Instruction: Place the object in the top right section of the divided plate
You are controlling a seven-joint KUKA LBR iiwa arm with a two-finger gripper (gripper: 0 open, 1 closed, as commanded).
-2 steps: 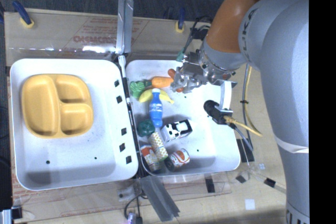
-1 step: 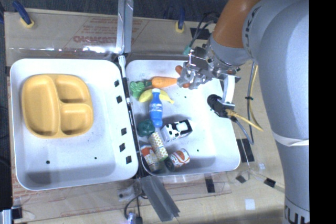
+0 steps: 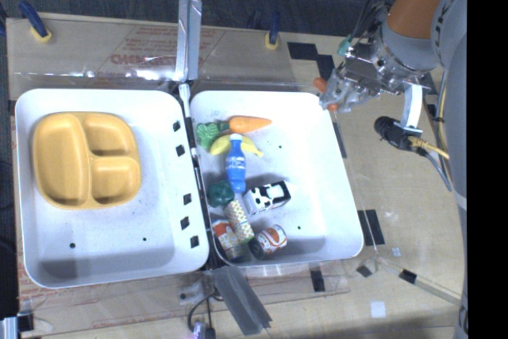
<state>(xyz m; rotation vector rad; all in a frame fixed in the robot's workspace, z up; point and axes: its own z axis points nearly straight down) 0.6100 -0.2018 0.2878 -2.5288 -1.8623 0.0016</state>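
Many toys (image 3: pixel 238 186) crowded left of my pincer (image 3: pixel 332 101); its opening I cannot tell. Risk: grabbing two, missing divided plate (image 3: pixel 86 159).

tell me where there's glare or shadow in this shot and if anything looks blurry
Camera view: glare streaks the clear plastic sheet behind the bins; a soft shadow pools in the left bin's near corner; the small items like the blue bottle look soft; the gripper is slightly blurred.

Overhead slanted view of both bins (image 3: pixel 262 101)
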